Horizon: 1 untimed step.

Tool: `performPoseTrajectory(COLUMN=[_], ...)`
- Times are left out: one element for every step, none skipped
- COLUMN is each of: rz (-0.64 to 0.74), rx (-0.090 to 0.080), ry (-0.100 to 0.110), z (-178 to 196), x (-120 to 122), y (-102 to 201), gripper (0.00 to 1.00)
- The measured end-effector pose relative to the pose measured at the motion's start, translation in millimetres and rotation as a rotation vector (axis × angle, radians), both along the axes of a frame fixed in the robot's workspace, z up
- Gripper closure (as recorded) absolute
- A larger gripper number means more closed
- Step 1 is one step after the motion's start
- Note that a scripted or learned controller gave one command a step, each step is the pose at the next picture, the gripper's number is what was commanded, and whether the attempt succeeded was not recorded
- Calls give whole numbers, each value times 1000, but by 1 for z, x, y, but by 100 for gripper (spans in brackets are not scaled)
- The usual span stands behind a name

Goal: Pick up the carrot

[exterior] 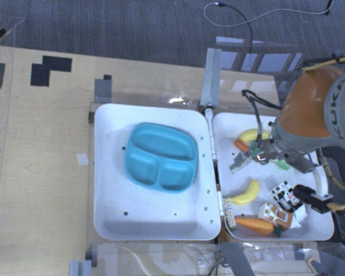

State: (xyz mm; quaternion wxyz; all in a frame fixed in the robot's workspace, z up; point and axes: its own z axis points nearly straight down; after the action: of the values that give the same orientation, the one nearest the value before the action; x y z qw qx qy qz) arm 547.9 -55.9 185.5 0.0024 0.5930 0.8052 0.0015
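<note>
Approach step: end effector (244, 159) hovers well above-left of the carrot (254, 226), jaws apart, holding nothing. Next: move over carrot, descend, clamp.

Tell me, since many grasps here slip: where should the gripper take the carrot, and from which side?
Probably around the carrot's thick orange middle, coming straight down from above. It lies flat along the right bin's near wall, with a small printed box touching its right end, so fingers should close across its width.
</note>
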Motion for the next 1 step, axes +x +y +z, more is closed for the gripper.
performPoseTrajectory(rz=[69], rx=[0], ry=[2], z=[-1], x=[-17], y=[0], gripper=[0])
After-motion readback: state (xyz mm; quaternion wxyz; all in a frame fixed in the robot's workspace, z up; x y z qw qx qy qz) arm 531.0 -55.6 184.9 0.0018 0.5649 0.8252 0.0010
